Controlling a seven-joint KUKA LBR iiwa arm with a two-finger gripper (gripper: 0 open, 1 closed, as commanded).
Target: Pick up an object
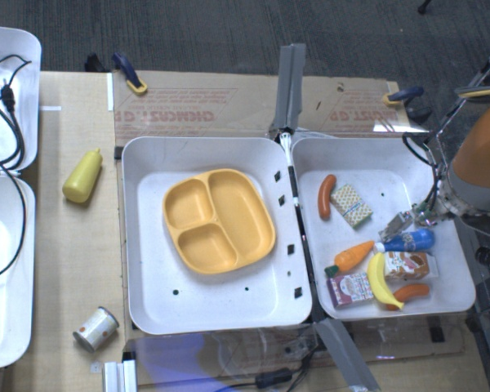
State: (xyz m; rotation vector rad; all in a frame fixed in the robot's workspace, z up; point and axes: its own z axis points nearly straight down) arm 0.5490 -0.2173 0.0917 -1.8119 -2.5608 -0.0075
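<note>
Several small things crowd the right bin (392, 170), and any one of them would serve. The gripper (408, 219) sits low at the bin's right side, just above and left of a blue bottle (408, 241) that lies on its side with its white cap to the left. Whether the gripper is wide or narrow, I cannot tell; it is small and blurred against the clutter, and nothing shows plainly held.

The bottle is the nearest candidate. It looks like light, stiff plastic, round and smooth, so it would likely roll or squirt out of a pinch; a hold across its middle, square to its long axis, seems safest. Just near of it lie a carrot (355, 256), a banana (381, 282) and a printed pouch (408, 265), all touching or nearly so, which leaves little room to slip in beside anything there. These toy foods are probably hollow, light and slick.

Farther left, a sausage (326, 197) and a green box (352, 206) lie side by side with bare floor around them. The box, with flat sides, should be the easiest to grip.

The left bin (139, 219) holds a yellow tray (219, 219). On the surface to the left rest a yellow bottle (82, 176) and a can (95, 327).
</note>
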